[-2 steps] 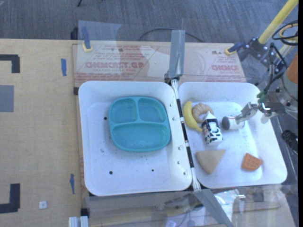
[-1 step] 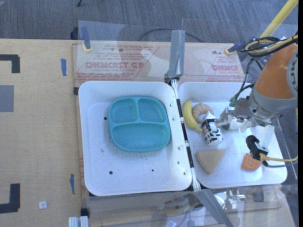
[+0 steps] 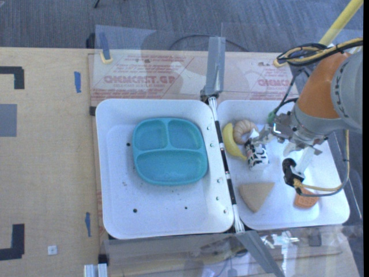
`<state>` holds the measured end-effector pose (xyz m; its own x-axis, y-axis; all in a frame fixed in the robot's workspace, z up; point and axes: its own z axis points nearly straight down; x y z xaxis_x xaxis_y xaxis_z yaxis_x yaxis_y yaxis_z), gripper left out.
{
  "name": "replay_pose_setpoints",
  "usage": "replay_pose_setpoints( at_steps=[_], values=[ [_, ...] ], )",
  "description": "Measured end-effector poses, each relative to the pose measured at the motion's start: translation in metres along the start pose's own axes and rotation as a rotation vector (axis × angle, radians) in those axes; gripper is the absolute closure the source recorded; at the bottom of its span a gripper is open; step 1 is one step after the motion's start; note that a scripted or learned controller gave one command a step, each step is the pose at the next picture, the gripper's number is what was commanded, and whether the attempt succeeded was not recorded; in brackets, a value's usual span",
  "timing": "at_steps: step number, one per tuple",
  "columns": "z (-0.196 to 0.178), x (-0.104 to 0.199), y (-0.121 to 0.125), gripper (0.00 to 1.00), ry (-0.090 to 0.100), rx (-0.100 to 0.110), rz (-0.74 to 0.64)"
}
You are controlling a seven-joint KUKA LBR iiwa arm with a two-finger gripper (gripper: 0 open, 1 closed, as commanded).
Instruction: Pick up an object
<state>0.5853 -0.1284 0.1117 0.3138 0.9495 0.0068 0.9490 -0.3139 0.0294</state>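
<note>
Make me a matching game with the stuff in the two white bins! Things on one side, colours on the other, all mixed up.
Things:
1. divided plate
2. banana
3. wedge
4. small cow toy

Colours:
A. tan
B. black and white
C. teal
D. yellow

Pairs: 1-C, 2-D, 3-A, 4-B

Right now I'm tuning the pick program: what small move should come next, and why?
Probably lower the tool a little onto the black-and-white toy. It sits right over that toy in the right bin, beside the banana, with nothing seen held.
</note>
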Motion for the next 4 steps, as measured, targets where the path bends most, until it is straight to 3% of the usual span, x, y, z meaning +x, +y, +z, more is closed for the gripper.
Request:
replay_pose_setpoints(
  at_steps=[1,2,3,4],
  values=[
    [0.005,0.02,-0.004,0.0,-0.007,-0.017,-0.085],
    [0.006,0.034,0.006,0.0,-0.002,-0.01,-0.015],
    [0.007,0.042,0.004,0.0,0.005,-0.005,0.311],
    [0.025,0.03,0.063,0.0,-0.011,0.027,0.176]
  ],
)
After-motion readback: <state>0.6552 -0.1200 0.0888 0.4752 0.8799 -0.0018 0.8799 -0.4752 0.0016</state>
